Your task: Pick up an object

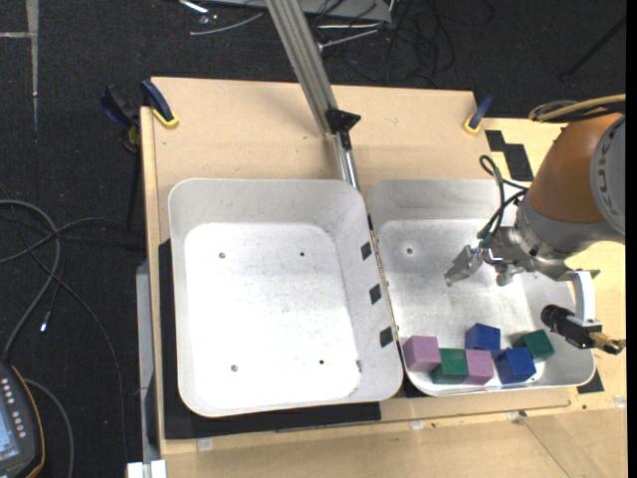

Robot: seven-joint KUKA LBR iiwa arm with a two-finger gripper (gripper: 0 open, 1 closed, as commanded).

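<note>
Six small blocks crowd the near edge of the right bin (557, 371), and that cluster serves as the landmark for what follows. From the left it reads: a pale purple block (422, 352) at the end nearest the left bin (199, 207), a green block (453, 363) touching it, a second purple block (480, 365) beside that, a blue block (483, 338) just behind those two, another blue block (516, 364) further along, and a darker green block (538, 344) at the end nearest the arm. They stand so tightly that several faces hide one another, and exactly which blocks touch is hard to make out. All look like plain cubes with matte, solid colours, some turned at slight angles.

Beyond the cluster, over the bare middle of the right bin, hangs the gripper (482, 265). Its metal fingers (460, 267) appear spread apart, one pointing toward the left bin, and nothing sits between them; they are well apart from every block. Whether the tips touch the bin floor cannot be told from this slant.

Behind the gripper the arm (577, 192) runs off the frame's edge, so most of its length is cut away. A black fitting (565, 324) hangs off the wrist just beside the darker green block, partly hiding the bin rim there.
</note>
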